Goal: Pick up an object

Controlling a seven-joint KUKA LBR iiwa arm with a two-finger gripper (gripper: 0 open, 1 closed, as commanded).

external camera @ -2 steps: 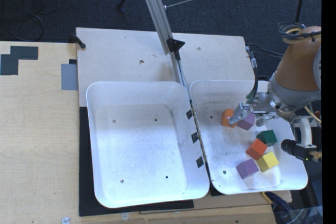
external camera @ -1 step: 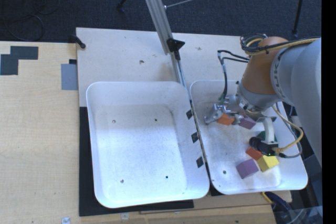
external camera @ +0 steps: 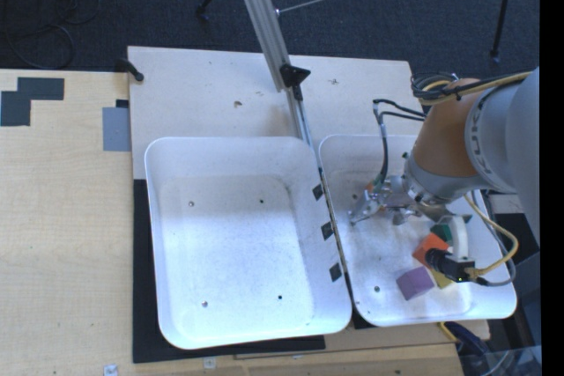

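End effector low in right bin, grip state unclear, purple block nearby, perhaps foam.

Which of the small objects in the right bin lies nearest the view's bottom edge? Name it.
The purple block. It sits low in the right bin, below the orange object and the green one, which lie higher up, closer to the gripper.

A purple block (lying flat) beside an orange piece
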